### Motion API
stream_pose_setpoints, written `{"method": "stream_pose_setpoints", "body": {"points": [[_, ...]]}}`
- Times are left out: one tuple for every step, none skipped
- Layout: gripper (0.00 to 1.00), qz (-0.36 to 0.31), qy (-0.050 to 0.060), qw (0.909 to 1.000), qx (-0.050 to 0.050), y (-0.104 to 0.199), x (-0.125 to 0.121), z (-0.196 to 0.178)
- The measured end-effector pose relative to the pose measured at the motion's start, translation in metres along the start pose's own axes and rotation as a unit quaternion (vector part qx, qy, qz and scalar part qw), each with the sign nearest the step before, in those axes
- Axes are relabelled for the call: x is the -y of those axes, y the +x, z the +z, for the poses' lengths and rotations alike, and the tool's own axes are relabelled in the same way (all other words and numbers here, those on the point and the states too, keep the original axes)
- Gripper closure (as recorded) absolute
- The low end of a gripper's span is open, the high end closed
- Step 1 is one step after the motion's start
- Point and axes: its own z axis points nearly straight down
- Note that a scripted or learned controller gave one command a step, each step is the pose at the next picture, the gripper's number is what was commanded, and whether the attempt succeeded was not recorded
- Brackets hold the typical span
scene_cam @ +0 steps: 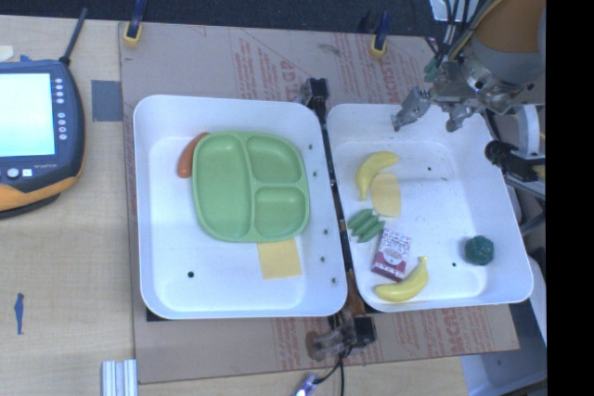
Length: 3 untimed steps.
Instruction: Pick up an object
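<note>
The right bin (444, 190) holds a yellow banana (374, 170) beside a pale yellow slice (386, 196), a green bean pod (365, 224), a small red and white packet (393, 255), a second banana (405, 285) and a dark green round item (479, 249). My gripper (433, 113) hangs open over the back edge of this bin, with nothing between its fingers. It is well behind and to the right of the upper banana.
The left bin (158, 199) carries a green divided plate (251, 185), an orange sausage (188, 155) tucked at its left side and a yellow cheese slice (279, 259). A teach pendant (32, 134) lies on the bench at the far left.
</note>
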Motion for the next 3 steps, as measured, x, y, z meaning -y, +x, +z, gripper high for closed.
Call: {"method": "stream_pose_setpoints", "body": {"points": [[0.0, -0.001, 0.001, 1.0, 0.001, 0.036, 0.005, 0.039], [0.0, -0.001, -0.001, 1.0, 0.001, 0.055, -0.005, 0.038], [0.0, 0.0, 0.001, 1.0, 0.001, 0.05, 0.018, 0.039]]}}
